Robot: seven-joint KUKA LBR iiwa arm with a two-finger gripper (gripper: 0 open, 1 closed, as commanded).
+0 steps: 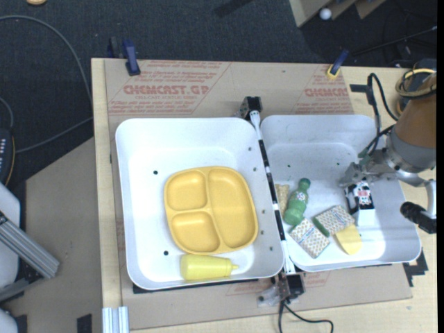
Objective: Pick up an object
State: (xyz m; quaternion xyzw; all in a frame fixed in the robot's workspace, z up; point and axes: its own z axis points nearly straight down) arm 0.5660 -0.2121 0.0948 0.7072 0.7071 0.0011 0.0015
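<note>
Small black-and-white object [362,198] sits just below the claw [355,177] in the camera view, almost under it, on the floor of the right bin [312,121]. We take it for the likeliest pick, being the nearest thing. Too small to name. We note dark and white patches with a red spot, and a short upright shape whose long axis runs roughly away from the claw toward the bin's near wall. We cannot tell whether it touches the claw.

Claw state: we cannot tell whether it is spread or pressed together, as the wrist and cables crowd it. Nothing is visibly pinched.

Other candidates, all farther off:
- Green bottle [297,201], well to the claw's left, lying tilted, cap end up.
- Patterned packet [334,220], below and slightly left of the claw, flat.
- Second patterned packet [310,237], beyond the first, farther left.
- Yellow block [349,241], below the claw, past the small object.

Our judgement: the coming move calls for a short drop straight down, little sideways travel. Risk: the object is small and may slip or get pushed.
</note>
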